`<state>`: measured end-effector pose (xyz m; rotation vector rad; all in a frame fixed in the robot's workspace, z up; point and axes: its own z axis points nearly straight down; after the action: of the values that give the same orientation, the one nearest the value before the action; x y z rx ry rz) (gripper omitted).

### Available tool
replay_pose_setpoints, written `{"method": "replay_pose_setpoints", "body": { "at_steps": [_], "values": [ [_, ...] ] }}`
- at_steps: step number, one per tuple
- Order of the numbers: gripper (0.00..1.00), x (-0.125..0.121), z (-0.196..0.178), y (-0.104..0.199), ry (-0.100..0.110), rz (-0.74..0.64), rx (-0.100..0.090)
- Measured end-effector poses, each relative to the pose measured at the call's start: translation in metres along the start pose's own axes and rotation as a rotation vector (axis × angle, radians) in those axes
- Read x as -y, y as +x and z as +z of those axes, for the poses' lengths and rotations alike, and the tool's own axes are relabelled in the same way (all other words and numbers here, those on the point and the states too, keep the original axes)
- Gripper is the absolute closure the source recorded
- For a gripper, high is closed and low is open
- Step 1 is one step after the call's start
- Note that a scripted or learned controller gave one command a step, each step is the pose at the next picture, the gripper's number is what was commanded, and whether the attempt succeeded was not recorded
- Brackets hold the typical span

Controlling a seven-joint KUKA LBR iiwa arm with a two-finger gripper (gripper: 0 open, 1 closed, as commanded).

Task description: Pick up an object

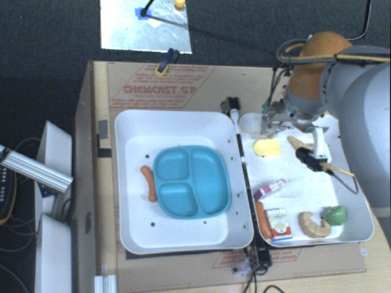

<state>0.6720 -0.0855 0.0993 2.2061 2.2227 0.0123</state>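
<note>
In the camera view, the gripper [273, 127] is hanging low at the far end of the right bin [354, 224], just beyond the yellow piece [267, 147]; I cannot tell how it is set. Nothing is showing as lifted, so by my judgement the pick is still waiting to be made.

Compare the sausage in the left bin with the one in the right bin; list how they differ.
The sausage in the left bin lies in the open beside the blue divided plate, clear of the bin wall; the sausage in the right bin lies pressed along the wall between the bins, next to a small carton. The left one bends slightly; the right one looks straighter. Both are orange-red, slim and lie roughly lengthwise.
</note>
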Motion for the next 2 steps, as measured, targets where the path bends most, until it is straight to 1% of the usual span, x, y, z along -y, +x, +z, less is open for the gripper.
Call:
{"method": "replay_pose_setpoints", "body": {
  "at_steps": [1, 2],
  "values": [
    [0.00, 0.000, 0.000, 0.000, 0.000, 0.000, 0.000],
    [0.00, 0.012, 0.014, -0.003, 0.010, 0.006, 0.000]
  ]
}}
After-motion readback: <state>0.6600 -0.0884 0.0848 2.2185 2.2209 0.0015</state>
